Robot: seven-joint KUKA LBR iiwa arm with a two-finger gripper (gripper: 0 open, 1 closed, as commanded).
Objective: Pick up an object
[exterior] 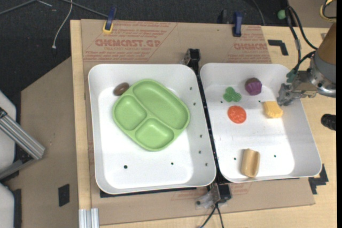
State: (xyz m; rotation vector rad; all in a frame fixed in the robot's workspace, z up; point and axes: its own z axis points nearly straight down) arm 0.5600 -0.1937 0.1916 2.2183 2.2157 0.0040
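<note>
The right bin (280, 141) holds a purple ball-like piece (253, 86), a small green leafy piece (231, 95), a red-orange round piece (236, 114), a yellow block (272, 109) and a tan cylinder (249, 162). My gripper (288, 92) hangs over the bin's right edge, just up and to the right of the yellow block. Nothing shows in its grasp. In the left bin (107, 160) lies a green divided plate (151, 114), with a small brown piece (122, 88) at its upper left.
A black divider (206, 131) runs between the two bins. Blue clamps (110, 18) (237, 24) pin the cardboard base at the back. Cables trail over the dark floor at the top left and right. A metal rail (18, 136) lies at the left.
</note>
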